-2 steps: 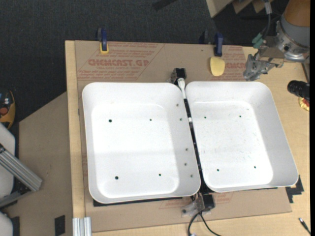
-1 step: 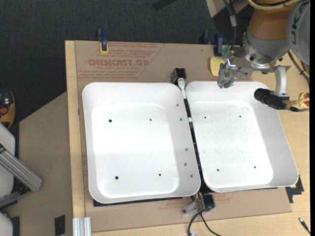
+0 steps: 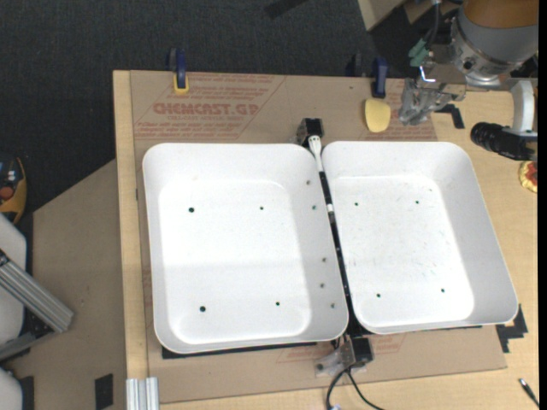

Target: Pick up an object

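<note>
Beyond right bin (image 3: 479, 186) rim: jaws (image 3: 416, 109); yellow object (image 3: 377, 115)

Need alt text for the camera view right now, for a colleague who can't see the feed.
The arm's gripper hangs over the bench beyond the right bin, beside a small pale yellow object lying on the board outside both bins. Two shallow white bins sit side by side on the brown board, the left bin next to the right.
</note>
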